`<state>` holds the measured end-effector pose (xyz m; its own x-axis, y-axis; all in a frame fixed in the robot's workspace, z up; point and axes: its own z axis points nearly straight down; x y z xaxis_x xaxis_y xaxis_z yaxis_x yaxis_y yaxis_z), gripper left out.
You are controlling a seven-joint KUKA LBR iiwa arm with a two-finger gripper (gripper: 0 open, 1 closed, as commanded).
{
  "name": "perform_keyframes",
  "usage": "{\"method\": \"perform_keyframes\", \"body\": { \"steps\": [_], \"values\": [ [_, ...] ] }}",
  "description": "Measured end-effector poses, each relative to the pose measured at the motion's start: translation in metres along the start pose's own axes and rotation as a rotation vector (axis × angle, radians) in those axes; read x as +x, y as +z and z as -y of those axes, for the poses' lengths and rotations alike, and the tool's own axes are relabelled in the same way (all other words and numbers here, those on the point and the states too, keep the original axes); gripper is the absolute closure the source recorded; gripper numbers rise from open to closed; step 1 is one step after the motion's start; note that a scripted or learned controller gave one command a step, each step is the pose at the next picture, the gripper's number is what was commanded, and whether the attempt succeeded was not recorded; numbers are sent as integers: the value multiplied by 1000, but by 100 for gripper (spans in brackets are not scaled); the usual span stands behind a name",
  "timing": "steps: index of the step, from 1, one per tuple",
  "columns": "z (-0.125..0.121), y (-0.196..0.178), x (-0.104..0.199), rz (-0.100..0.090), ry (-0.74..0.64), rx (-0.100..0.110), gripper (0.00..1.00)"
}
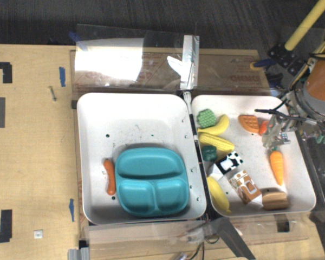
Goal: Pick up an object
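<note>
So the arm comes in from the right edge of the frame, orange band up near the upper right, and the gripper hangs over the upper right part of the right bin. Honestly can't tell how the gripper is set, it's a tangle of metal and cables from this angle. Nothing visibly gripped in it.

Right bin is packed with toy food. A carrot sits just below the gripper, pointing down-frame. An orange waffle-looking piece is just left of the gripper. Toward the bin's upper left there's a green bumpy thing touching a banana, with a corn cob right under that. A dark teal piece sits below the corn. A black-and-white block is mid-bin, a brown patterned box below it, a bread-like log at lower right, and another yellow banana along the lower left wall.

Left bin holds a teal divided tray, with an orange hot dog lying just beside its left edge.
</note>
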<state>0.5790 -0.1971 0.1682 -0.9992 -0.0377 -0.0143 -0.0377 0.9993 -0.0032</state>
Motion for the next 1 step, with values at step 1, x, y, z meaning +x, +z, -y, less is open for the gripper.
{"method": "perform_keyframes", "body": {
  "steps": [1],
  "values": [
    [0,4,2,-7,1,-3,0]
  ]
}}
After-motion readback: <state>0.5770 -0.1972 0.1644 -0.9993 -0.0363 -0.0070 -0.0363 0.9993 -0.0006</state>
